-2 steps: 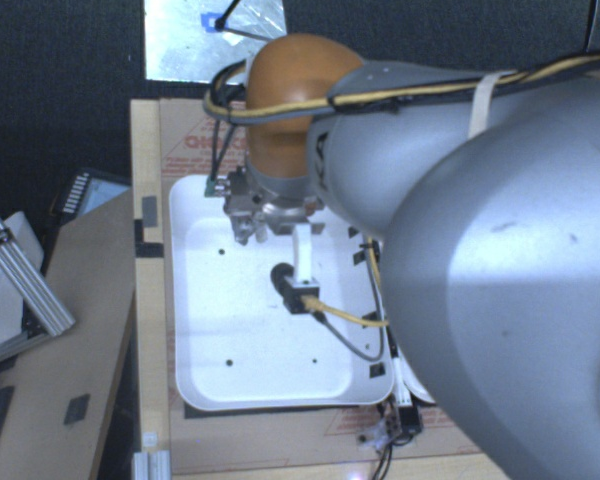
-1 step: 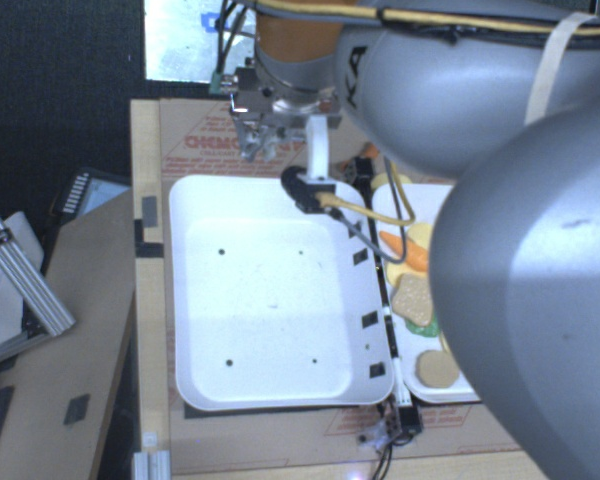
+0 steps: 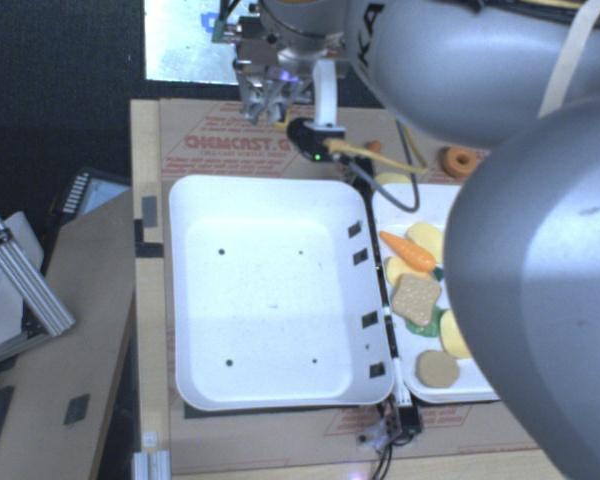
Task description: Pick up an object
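Orange carrot (image 3: pixel 409 251) in right bin (image 3: pixel 427 392), well apart from gripper (image 3: pixel 266 105) raised beyond left bin (image 3: pixel 185 268); grip state unclear.

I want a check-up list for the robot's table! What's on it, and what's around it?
Surface: brown bench top with red print, bearing a left white bin and a right white bin, side by side.
Job's things: in the right bin, a toy carrot, a speckled tan slice, a round tan piece, yellow pieces, something green partly hidden.
Clutter: an orange ring on the bench behind the bins.
Grippers: end effector above the bench's far edge, behind the left bin; too blurred to judge the fingers.
Cables: black cable running from the end effector down between the bins.
Surroundings: metal frame rails at left, dark backdrop.
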{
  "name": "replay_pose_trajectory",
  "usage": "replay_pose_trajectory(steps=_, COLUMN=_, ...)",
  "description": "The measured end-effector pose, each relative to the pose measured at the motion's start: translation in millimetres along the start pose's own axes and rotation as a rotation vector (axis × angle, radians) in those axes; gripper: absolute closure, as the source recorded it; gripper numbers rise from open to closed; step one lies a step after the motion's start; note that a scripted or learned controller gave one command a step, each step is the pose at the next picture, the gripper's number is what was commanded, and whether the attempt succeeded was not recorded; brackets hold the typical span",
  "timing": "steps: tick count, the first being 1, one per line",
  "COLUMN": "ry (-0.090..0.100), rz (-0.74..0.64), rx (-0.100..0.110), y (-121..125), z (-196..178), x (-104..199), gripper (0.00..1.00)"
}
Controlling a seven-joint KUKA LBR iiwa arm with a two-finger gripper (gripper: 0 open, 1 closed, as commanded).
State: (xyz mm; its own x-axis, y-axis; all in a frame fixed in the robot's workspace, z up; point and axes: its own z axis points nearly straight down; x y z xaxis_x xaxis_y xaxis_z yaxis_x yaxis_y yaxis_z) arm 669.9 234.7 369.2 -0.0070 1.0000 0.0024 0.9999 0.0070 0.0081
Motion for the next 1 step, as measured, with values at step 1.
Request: replay_pose_trajectory(steps=1, ry=0.003, rz=-0.001, rx=-0.008, y=-0.7, z=-129.0, x=0.2, gripper=1.0)
